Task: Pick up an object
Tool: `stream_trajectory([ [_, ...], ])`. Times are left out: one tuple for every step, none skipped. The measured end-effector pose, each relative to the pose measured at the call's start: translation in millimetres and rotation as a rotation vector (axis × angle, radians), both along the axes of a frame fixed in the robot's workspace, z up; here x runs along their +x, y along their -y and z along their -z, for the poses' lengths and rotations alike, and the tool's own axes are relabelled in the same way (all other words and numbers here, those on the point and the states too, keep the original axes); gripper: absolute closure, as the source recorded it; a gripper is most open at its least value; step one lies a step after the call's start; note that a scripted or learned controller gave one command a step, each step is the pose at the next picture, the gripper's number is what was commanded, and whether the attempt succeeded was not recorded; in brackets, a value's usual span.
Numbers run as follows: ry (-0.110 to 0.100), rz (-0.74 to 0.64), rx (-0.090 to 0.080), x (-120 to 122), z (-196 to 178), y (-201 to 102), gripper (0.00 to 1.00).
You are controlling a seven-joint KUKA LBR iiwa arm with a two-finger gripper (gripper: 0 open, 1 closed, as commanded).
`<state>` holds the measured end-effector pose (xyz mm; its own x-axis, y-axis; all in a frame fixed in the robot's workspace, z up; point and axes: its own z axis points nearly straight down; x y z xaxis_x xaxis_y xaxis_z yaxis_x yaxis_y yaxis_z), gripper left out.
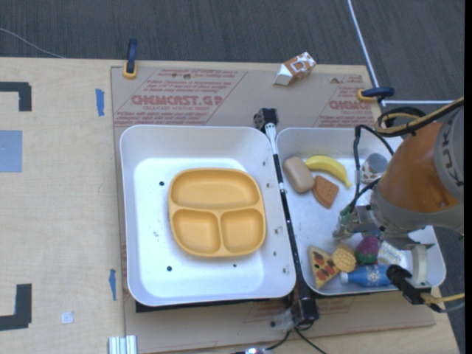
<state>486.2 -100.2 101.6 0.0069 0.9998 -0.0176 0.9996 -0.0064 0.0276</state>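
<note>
In left bin (140, 220): yellow tray (217, 212) | right bin (295, 142): banana (330, 168) | pincer (352, 223) state unclear

Yellow divided tray (217, 212) in left bin (140, 198); small carton (295, 68) beyond.

The brown board (243, 94) under the bins carries red print. Just beyond the left bin (140, 220) it reads "CHEMCAST GP" in large letters, with smaller lines above and below too fine to read. The same red print shows again beyond the right bin (295, 142), cut off and tilted, only partly readable as "CHEMCAST". A small carton (295, 68) lying on the board's far edge bears a white and orange pattern, but no words on it can be made out.
</note>
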Motion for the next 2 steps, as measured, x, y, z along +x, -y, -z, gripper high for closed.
stream_trajectory([
  [-0.001,0.000,0.000,0,0,0,0.00],
  [-0.015,-0.005,0.013,-4,11,-5,0.00],
])
